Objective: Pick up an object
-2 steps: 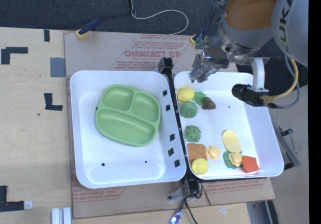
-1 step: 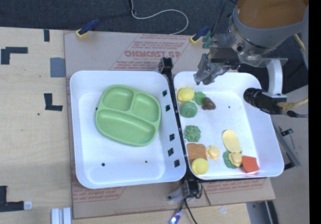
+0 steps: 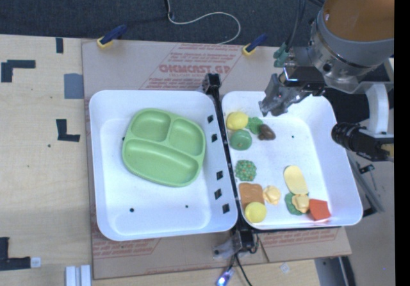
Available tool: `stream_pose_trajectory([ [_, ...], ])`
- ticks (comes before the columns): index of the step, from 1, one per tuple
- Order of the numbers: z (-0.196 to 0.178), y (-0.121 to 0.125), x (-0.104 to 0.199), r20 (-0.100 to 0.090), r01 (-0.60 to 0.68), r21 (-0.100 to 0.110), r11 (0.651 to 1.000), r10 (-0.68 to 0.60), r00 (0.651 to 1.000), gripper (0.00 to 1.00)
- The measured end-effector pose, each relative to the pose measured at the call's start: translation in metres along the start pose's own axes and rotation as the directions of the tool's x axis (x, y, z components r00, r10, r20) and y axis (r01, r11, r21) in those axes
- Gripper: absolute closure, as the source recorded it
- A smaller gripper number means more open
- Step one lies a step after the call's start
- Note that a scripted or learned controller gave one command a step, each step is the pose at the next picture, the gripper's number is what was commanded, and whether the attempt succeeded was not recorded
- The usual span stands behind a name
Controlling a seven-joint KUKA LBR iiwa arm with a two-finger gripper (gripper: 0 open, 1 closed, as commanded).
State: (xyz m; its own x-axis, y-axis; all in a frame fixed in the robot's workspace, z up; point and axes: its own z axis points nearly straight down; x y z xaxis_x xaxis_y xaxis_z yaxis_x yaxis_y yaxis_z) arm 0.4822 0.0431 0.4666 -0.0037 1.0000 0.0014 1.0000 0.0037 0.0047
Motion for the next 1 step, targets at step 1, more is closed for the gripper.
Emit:
stream_pose_trajectory([
  [1, 0.0146, 0.0014, 0.0307, 0.002, 0.000, 0.007, 1.000, 0.000, 1.000, 1.00],
])
